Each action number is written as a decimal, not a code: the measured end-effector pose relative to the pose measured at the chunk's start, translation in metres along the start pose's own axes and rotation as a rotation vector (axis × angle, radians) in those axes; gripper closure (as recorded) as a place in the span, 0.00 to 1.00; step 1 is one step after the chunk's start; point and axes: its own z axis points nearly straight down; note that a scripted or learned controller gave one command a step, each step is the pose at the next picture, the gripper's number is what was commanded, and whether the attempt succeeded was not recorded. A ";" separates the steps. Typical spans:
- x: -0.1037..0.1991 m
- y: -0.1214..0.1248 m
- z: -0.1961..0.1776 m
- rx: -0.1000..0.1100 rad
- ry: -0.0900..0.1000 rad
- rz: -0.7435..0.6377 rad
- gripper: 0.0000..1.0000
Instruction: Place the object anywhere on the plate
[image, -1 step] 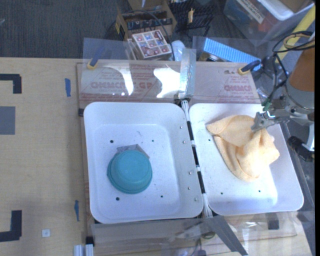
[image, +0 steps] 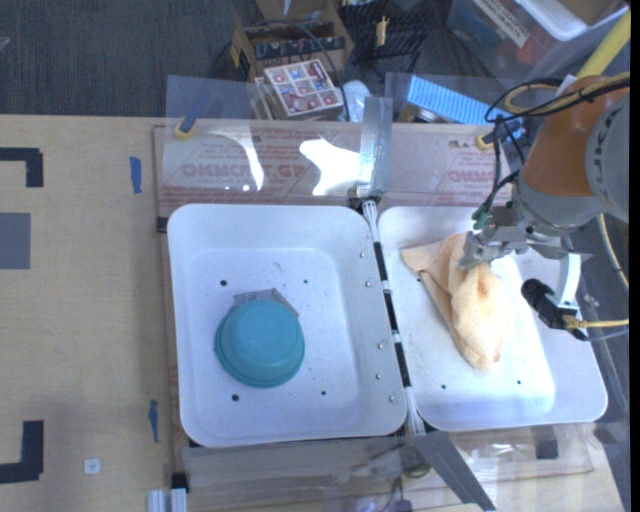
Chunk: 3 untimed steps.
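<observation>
A single fixed camera is looking down on the tabletop (image: 70, 330) from above, tilting slightly so the far edge and the clutter beyond it are showing along the top. It is sitting at a middle distance, taking in both white bins whole: the left bin (image: 195, 240) and the right bin (image: 575, 395) are lying side by side across the centre. The arm (image: 570, 150) is entering from the right edge.

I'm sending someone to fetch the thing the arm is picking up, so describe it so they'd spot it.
Look at the right bin of the two white ones. The yellowish-orange cloth lies crumpled in it, under the end effector. It is soft and shapeless, unlike the round teal dish in the left bin.
</observation>
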 end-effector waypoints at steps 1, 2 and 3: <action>0.086 -0.022 -0.035 0.001 0.001 0.029 1.00; 0.156 -0.069 -0.035 -0.001 0.000 -0.020 1.00; 0.212 -0.063 -0.055 -0.005 -0.002 -0.209 1.00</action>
